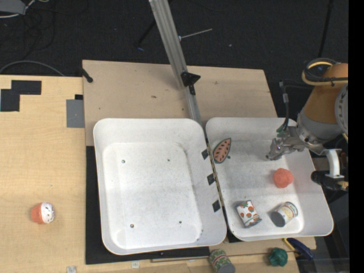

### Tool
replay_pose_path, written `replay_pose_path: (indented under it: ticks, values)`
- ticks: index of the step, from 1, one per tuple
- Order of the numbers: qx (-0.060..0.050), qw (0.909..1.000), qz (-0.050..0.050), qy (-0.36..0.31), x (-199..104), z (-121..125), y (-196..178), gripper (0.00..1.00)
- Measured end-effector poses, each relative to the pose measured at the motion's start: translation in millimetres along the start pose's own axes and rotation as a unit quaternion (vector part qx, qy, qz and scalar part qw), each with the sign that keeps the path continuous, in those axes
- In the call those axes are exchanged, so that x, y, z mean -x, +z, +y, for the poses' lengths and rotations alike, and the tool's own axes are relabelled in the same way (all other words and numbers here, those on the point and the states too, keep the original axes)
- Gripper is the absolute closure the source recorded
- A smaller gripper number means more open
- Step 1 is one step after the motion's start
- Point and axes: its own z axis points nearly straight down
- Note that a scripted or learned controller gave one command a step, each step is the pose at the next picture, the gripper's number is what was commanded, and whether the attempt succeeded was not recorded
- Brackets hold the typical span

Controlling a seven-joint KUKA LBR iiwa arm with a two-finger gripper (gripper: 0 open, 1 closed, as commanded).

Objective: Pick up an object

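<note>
Inside right bin point(318, 223): four objects.

Right bin point(318, 223) held a ball point(283, 178) at centre right, two cans point(248, 213) point(284, 214) along the lower edge, and a flat oval piece point(221, 149) at upper left; gripper point(277, 150) above the ball.

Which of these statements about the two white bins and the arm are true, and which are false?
1. The red ball lies in the right bin. True.
2. The gripper hangs over the left bin. False: it is over the right bin, above the ball.
3. A small can lies on its side near the right bin's front. True.
4. The oval seed-patterned piece sits at the right bin's far right. False: it rests by the left wall.
</note>
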Motion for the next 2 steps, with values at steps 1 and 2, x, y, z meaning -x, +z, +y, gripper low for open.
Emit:
replay_pose_path:
  ticks: [1,2]
  values:
    - [0.003,1.0,-0.001,-0.001,-7,3,-46,1.0]
    - [0.004,1.0,-0.001,-0.001,-5,4,-100,1.0]
